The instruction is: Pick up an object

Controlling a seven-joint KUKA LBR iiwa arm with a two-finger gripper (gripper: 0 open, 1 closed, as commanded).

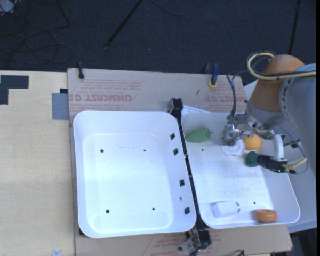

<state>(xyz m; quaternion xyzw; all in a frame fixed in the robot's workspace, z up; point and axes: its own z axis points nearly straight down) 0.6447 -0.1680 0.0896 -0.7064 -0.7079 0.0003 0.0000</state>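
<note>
Right bin (pixel 288 196), fingers (pixel 232 137) seemingly touching white object (pixel 233 149)

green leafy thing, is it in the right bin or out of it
In. The green leafy object lies on the floor of the right bin, near its upper left corner, beside the divider between the bins and apart from the gripper.

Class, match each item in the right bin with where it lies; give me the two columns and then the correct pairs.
Items:
1. green object
2. orange disc
3. white block
4. orange ball

Places:
A. near front right corner
B. by the divider, toward the back
C. beside the hand
D. front, left of the disc

Pairs: 1-B, 2-A, 3-D, 4-C
</note>
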